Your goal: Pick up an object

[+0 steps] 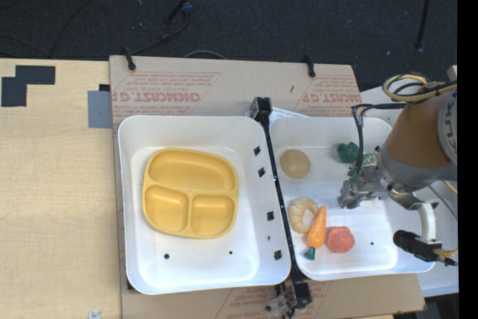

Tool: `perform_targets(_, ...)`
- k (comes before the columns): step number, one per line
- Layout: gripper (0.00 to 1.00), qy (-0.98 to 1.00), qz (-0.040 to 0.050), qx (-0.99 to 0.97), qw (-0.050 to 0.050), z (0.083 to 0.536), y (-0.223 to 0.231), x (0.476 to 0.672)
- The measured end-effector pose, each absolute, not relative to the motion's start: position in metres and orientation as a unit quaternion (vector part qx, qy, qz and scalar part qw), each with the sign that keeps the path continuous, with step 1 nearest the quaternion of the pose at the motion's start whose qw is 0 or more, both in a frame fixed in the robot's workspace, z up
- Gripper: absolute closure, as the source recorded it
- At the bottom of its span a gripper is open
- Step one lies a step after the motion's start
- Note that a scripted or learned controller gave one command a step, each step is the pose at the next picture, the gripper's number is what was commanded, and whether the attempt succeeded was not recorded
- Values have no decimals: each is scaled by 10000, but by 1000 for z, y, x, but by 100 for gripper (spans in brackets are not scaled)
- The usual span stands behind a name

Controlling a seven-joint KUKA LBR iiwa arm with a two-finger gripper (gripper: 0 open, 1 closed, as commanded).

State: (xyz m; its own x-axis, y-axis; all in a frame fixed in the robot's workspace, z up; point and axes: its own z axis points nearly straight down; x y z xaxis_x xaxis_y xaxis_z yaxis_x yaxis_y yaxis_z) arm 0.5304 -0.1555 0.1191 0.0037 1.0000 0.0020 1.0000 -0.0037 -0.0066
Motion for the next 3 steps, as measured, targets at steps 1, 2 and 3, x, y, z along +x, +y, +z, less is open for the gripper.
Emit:
perform_targets(1,100,-7079,-7,-7063,-4,168,-146,532)
perform_targets(2,100,-7078,-5,-7064,-8,215,-147,533)
perform_targets(3,100,-7086,6,-7057,24,208,-93,530)
